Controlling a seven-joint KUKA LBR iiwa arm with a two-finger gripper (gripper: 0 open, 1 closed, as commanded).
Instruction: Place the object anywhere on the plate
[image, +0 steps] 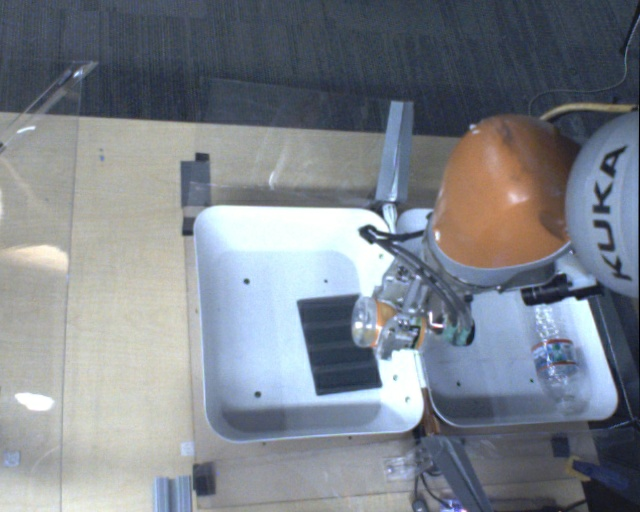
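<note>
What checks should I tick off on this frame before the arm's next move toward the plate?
1. Plate in reach, flat in the left bin: ok.
2. Plate surface free for a drop: ok on the visible part; its right edge is covered by the gripper.
3. Gripper over the plate: not ok, it sits at the plate's right edge near the bin wall.
4. Object held: cannot tell; something clear shows at the gripper.
5. Bottle lying in the right bin, away from the path: ok.
</note>
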